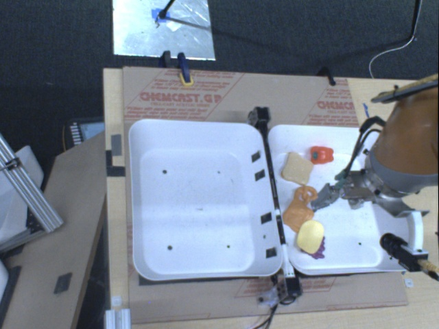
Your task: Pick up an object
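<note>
A: Camera view first. Where does the gripper (322, 196) sit?

B: Over the right bin (357, 252), reaching in from the arm (405, 149) on that side. Its tip hangs just right of the orange object (300, 208).

A: And the fingers (328, 192), wide or narrow?

B: I cannot tell. They are dark and small, and their tips blur together against the white floor of the bin.

A: Is the orange object between them?

B: Not that I can see. It lies just left of the tip, its curled upper end nearest, perhaps touching; contact is unclear.

A: Which way does it run?

B: Its long axis goes from that curled upper right end down and left toward the divider (271, 197) between the bins.

A: What else is near the orange object?

B: A tan slice (297, 168) just above it, tilted like a diamond. A red piece (321, 155) with a green spot, up and right of it. A yellow piece (310, 236) just below it, resting on something purple (319, 249).

A: And the left bin (147, 184)?

B: Left of the orange object, past the divider, on the same table (226, 91).
</note>
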Robot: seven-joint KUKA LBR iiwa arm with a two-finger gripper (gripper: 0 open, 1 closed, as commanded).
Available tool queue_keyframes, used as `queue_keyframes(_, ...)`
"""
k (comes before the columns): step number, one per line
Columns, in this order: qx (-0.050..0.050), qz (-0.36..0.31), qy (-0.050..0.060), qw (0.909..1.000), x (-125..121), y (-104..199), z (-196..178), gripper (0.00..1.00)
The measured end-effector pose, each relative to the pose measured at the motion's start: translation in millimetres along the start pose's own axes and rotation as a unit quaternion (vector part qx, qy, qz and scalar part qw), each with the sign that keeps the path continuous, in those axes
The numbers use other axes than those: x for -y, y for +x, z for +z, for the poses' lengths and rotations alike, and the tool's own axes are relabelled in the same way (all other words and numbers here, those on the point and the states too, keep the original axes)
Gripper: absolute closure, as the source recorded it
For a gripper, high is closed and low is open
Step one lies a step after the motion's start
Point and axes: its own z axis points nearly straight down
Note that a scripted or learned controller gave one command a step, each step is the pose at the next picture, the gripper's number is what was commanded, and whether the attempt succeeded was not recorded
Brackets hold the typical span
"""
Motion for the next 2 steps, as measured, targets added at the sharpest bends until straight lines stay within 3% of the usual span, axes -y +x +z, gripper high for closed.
queue_keyframes(1,0.0,-0.001,-0.001,1.0,-1.2,0.0,-10.9,1.0)
queue_keyframes(2,0.0,-0.004,-0.005,1.0,-0.5,75.5,-99.5,1.0)
